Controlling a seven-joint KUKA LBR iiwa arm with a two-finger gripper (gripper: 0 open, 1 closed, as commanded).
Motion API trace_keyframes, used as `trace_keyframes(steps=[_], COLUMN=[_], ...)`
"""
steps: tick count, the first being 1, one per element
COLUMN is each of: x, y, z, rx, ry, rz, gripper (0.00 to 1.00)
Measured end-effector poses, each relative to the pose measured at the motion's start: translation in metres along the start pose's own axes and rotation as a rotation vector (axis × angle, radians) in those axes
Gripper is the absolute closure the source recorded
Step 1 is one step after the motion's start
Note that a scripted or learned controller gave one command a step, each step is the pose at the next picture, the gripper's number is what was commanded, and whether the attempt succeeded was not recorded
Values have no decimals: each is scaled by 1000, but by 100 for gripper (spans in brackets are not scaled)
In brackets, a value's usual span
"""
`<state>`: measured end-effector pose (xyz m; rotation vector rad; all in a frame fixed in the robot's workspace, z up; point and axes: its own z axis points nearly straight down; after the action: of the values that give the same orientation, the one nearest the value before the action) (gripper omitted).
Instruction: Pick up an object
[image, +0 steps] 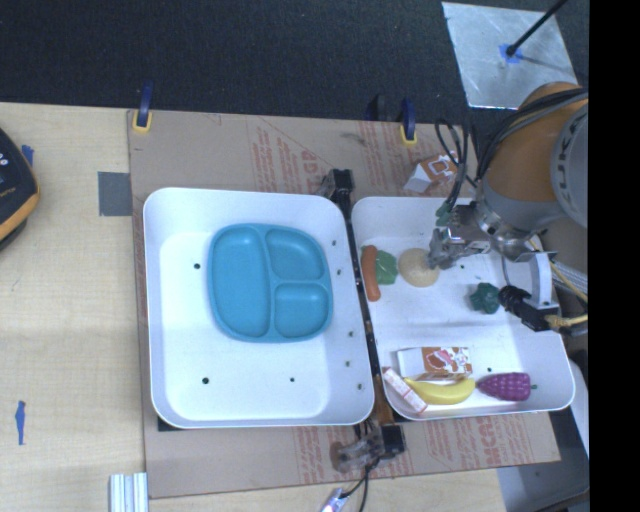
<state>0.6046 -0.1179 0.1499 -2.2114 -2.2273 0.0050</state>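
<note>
End effector (445, 245) hung at the right bin's (530, 345) 11 o'clock, just beside a pale round disc (419, 267); grip state unclear. Risk, imo: it lands off-centre and skids the disc into the hot dog (371, 272) at its 9 o'clock.

Wooden bench (60, 330) carries cardboard sheet (250, 145). On sheet: left bin (165, 300), right bin (520, 340) touching beside it. Grey tape patch (114, 193) left of left bin; yellow-black device (14, 190) farther left.

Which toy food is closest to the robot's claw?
The round cream-coloured piece, right beside the gripper. The hot dog, banana and purple grapes lie farther off.
</note>
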Motion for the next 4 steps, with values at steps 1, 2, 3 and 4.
trace_keyframes(steps=[1,2,3,4], x=[62,98,61,69], y=[6,30,-9,30], z=[-42,-42,-65,-42], rx=[-1,-2,-1,-1], ry=[0,-1,0,-1], rz=[1,1,5,2], gripper=[100,100,100,100])
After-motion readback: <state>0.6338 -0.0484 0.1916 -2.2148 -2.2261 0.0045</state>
